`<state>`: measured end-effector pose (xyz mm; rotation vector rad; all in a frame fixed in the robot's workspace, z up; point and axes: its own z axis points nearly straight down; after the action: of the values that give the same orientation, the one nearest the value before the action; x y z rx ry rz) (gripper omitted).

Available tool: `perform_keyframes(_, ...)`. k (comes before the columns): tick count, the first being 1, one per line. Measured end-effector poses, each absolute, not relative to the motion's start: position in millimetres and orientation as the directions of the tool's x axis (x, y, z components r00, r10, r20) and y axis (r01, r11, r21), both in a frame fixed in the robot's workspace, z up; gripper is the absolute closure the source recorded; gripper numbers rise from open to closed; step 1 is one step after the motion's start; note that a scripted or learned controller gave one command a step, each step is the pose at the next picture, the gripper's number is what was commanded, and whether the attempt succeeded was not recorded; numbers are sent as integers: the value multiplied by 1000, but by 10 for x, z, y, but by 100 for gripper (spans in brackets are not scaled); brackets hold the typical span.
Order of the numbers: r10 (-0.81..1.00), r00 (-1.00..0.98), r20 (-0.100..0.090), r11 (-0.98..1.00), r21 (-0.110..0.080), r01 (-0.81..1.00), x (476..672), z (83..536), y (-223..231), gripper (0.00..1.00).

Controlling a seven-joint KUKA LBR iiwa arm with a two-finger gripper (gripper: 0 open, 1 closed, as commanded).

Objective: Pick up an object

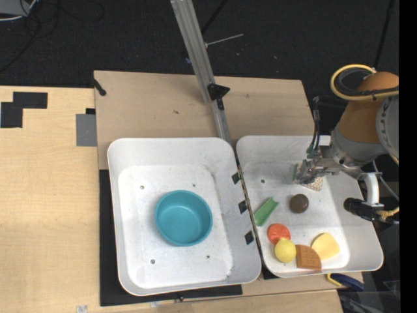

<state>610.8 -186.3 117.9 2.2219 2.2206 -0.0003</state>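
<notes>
My gripper (311, 174) hangs low over the back part of the right bin (260, 150), just above a small speckled object (316, 183) that lies beneath its tip. Just in front of it lies a brown ball (299, 203). A green block (265, 210) rests near the bin's left wall. At the front lie a red ball (278, 231), a yellow ball (285, 250), an orange-brown wedge (308, 257) and a yellow piece (326, 246). Nothing shows between the fingers.
The left bin (130, 155) holds a teal bowl (184, 217). A metal rail (199, 51) slants up from between the bins toward the back. The arm's orange band (365, 113) and grey wrist stand over the right bin's far right edge.
</notes>
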Motion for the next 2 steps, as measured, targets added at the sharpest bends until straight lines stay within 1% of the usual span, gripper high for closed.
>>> perform_keyframes(1,1000,0,-1,0,3,1000,6109,1605,-1835,100)
perform_keyframes(2,1000,0,-1,0,4,1000,6065,2216,-1840,100)
